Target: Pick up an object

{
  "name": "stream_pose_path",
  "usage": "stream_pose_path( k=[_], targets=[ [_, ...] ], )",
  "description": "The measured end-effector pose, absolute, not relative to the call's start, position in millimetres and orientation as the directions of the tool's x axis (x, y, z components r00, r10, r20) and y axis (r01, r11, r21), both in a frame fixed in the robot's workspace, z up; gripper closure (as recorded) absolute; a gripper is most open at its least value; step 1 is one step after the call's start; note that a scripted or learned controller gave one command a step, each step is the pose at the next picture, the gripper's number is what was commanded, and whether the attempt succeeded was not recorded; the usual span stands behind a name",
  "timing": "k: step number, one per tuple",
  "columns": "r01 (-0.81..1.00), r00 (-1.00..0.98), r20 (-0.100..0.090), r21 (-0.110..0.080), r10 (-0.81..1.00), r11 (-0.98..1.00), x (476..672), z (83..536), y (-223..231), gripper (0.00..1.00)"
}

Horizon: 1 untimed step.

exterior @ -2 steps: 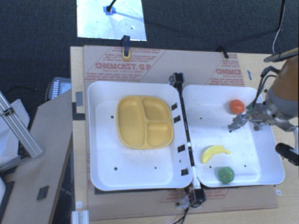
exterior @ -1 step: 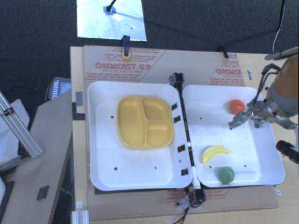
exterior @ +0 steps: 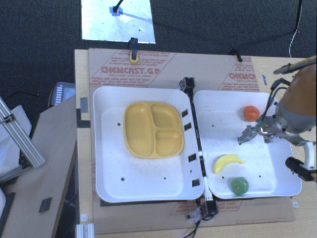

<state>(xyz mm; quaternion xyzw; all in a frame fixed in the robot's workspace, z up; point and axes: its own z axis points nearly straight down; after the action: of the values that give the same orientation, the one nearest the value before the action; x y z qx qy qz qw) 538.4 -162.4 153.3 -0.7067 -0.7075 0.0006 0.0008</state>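
The right bin (exterior: 277, 157) holds three objects. An orange-red ball (exterior: 251, 113) lies near its far side, a yellow banana (exterior: 228, 162) lies near the divider, and a green round fruit (exterior: 239, 185) sits by the front wall. My gripper (exterior: 253, 134) hangs over the middle of this bin, below the ball and up and right of the banana. It is open, with nothing between its fingers. The grey arm with its orange band (exterior: 302, 95) comes in from the right.
A yellow divided plate (exterior: 152, 129) lies in the left bin (exterior: 109, 172). A black-clipped divider (exterior: 193, 138) separates the two bins. Cardboard (exterior: 163, 68) lies under both, with a yellow clamp (exterior: 134, 53) at the far edge.
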Motion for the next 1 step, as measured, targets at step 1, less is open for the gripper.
stream_pose_path(
  k=[1],
  targets=[
    [1.000,-0.001,0.001,-0.003,1.000,0.001,535.4,111.3,-161.7,0.00]
  ],
)
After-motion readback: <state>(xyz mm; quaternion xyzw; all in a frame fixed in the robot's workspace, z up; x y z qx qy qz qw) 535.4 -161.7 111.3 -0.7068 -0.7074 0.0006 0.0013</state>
